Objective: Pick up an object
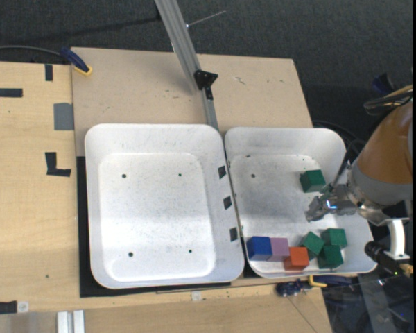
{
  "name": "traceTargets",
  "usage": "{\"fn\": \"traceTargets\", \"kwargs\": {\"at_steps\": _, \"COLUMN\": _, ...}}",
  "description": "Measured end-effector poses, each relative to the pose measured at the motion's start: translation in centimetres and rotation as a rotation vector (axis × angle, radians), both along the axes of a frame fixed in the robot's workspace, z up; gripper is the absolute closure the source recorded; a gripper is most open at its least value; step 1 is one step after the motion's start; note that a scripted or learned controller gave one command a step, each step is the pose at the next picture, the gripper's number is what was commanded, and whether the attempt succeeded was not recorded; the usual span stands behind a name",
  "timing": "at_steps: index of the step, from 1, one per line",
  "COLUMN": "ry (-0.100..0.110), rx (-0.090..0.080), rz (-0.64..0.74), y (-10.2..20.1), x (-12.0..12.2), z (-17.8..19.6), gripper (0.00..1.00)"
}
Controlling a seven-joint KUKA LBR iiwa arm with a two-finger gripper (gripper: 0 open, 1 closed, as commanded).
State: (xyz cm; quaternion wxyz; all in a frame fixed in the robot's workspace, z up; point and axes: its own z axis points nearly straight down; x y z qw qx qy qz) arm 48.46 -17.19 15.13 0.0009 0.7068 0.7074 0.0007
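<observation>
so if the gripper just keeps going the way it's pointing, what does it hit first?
The gripper points left and down into the right bin. Along that line it probably meets the bare bin floor first; the lone green block sits just above its path. Depth is hard to judge from this view.

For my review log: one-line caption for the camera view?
Gripper hovers in the right bin just below a lone green block.

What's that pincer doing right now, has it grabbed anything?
Pincer: low in the right bin, just below a green block. Open or shut cannot be told; no block is seen between its tips.
</observation>
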Motion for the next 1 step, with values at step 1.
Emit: {"fn": "traceTargets", "kwargs": {"at_steps": 1, "ry": -0.001, "rx": -0.001, "rz": 0.001, "y": -0.07, "x": 0.61, "z": 4.34, "gripper": 1.0}}
